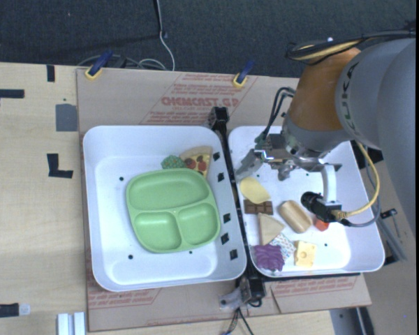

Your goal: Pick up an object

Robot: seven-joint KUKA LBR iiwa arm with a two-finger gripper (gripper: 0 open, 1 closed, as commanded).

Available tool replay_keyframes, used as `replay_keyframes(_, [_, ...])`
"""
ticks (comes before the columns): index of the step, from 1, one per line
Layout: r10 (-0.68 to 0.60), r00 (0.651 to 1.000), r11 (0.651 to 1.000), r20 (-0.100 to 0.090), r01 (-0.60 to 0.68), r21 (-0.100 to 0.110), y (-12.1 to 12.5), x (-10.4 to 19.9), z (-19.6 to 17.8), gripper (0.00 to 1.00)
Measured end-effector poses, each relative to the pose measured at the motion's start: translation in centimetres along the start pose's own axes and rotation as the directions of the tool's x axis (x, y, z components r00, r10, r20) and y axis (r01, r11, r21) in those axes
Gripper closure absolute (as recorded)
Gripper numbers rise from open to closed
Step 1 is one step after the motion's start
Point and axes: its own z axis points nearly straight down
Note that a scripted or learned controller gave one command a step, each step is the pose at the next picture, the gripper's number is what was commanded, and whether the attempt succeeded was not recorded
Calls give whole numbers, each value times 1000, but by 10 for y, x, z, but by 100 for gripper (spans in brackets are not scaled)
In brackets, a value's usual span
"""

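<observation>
My gripper (267, 166) hangs over the far-left part of the right bin (363, 257), fingers spread open with nothing between them. Just below it lies a pale yellow piece (253, 190), and under that a brown chocolate bar (258, 206). Further toward the front are a bread roll (295, 216), a tan wedge (269, 227), purple grapes (268, 257) and a yellow holed cheese (305, 254). A small red item (322, 224) sits to the right of the roll, partly hidden by a black fitting on the arm.
The left bin (101, 187) holds a green divided plate (172, 209), with a pizza slice (197, 160) and a broccoli piece (172, 162) behind it. The bins' shared black-clipped rim (227, 187) runs close to the gripper's left. A yellow cable (366, 201) loops along the right side.
</observation>
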Motion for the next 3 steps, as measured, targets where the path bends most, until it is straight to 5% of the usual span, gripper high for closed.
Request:
replay_keyframes(1, [1, 1000, 1000, 2, -1, -4, 34, -55, 53, 0])
replay_keyframes(2, [-10, 1000, 1000, -3, 10, -9, 40, 24, -4, 0])
replay_keyframes(3, [1, 1000, 1000, 1, -1, -1, 6, -7, 0, 0])
